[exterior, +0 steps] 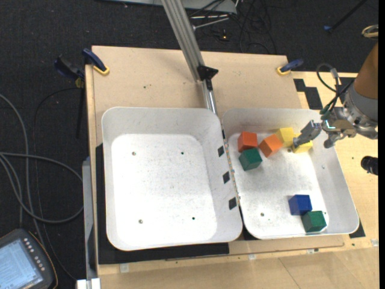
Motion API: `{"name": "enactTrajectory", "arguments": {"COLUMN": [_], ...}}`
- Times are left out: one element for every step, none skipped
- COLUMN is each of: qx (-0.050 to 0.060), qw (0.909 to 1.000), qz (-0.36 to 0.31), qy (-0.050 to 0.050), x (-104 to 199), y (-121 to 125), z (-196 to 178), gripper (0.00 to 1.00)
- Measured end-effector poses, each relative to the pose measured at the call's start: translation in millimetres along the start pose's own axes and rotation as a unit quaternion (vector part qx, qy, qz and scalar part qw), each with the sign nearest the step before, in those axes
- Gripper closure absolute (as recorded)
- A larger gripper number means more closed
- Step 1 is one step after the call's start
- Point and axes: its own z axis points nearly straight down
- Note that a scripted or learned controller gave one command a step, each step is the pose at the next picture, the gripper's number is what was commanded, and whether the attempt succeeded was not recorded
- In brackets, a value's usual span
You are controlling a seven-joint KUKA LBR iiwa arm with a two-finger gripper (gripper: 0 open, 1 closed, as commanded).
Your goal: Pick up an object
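Note:
The right bin (337,179) holds several small blocks. A red-orange cube (247,141), an orange cube (272,144) and a green cube (250,159) cluster near its upper left. Just right of them lies a yellow block (287,135), with a second yellow piece (302,146) beside it. A blue cube (299,204) and a dark green cube (314,221) sit at the bin's front right. My gripper (314,142) hovers over the bin's upper right with its fingers spread open. Its left fingertip is right over the second yellow piece, and nothing sits between the fingers.
The left bin (114,161) adjoins the right one along a shared middle rim. A metal pole (186,35) slants down to the bins' top junction. Clamps (96,62) (290,67) mark the board's far corners. Cables lie on the dark floor at left.

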Motion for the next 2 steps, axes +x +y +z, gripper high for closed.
{"name": "enactTrajectory", "arguments": {"qx": [-0.002,0.0], "qw": [1.0,1.0], "qz": [-0.001,-0.001], "qy": [-0.001,0.0], "x": [0,-1], "y": [1,11], "z": [-2,52], "gripper": [0.0,0.0]}}
